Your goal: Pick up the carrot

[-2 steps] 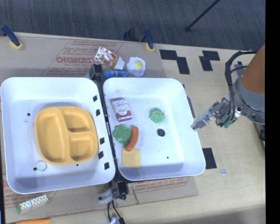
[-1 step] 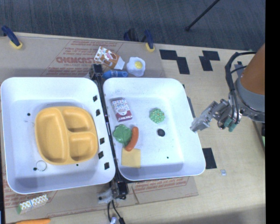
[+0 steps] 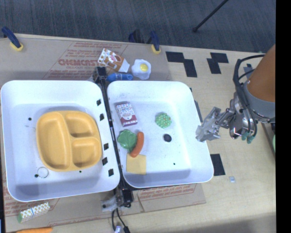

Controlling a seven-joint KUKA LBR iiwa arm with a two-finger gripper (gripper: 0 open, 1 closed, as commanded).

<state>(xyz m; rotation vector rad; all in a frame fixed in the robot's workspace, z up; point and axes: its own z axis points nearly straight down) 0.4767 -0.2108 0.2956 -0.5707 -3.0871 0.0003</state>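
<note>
The carrot (image 3: pixel 139 143) is a short orange piece lying in the right bin (image 3: pixel 184 97), near its left wall. A green leafy toy (image 3: pixel 126 139) touches its left side and a yellow cheese slice (image 3: pixel 136 164) lies just in front of it. My gripper (image 3: pixel 206 124) hovers outside the right bin, past its right rim, about a hand's width from the carrot. Its fingers (image 3: pixel 212 114) are spread open with nothing between them.
The right bin also holds a red packet (image 3: pixel 126 113), a green dotted disc (image 3: pixel 162 120) and a small dark piece (image 3: pixel 167 138). A yellow divided plate (image 3: pixel 68 140) lies in the left bin (image 3: pixel 19 96). A toy egg (image 3: pixel 142 68) and a snack packet (image 3: pixel 110 58) sit behind the bins.
</note>
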